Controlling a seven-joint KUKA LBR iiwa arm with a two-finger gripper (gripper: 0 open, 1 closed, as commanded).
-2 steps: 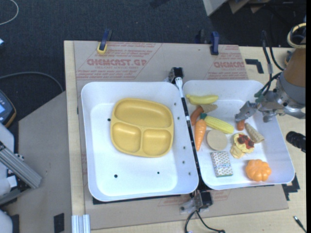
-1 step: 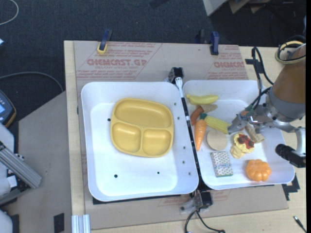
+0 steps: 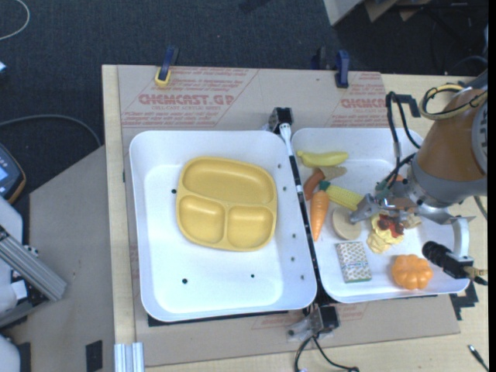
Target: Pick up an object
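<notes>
Cardboard-topped bench, two white bins; left bin (image 3: 155, 270) holds a yellow divided plate (image 3: 226, 203). Gripper (image 3: 381, 211) is low in the right bin (image 3: 341, 289), over a yellow-red toy (image 3: 385, 232); whether the jaws are spread or pinching, cannot tell. Round slice (image 3: 343, 224) just left of jaws, corn (image 3: 342, 197) up-left, orange pumpkin (image 3: 410, 271) below. Step looks like reach/descend; next needs closing on the toy, then lifting.

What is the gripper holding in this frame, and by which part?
It cannot be told. The gripper sits low over the pale yellow item in the right bin, its wrist hiding any contact.
</notes>
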